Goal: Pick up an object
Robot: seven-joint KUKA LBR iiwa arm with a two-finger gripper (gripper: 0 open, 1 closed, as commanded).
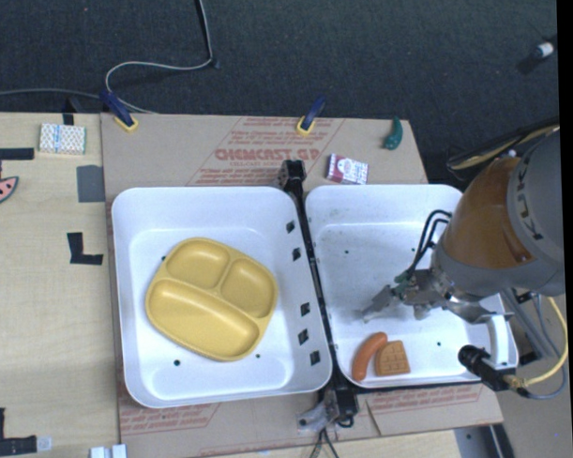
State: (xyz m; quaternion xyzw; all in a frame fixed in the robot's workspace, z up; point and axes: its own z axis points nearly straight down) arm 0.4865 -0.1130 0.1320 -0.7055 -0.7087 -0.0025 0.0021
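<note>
In the bench's right bin (361, 211) the claw (376, 308), grip unclear, hovers above the sausage (369, 355); next, descend

Evenly lit from above — bright, diffuse, with no hard shadows. Mild glare on the white bins (210, 202), washing out their rims. Soft focus throughout; slightly grainy. Dark and underexposed across the floor (374, 42) at top — detail there probably lost.
</note>
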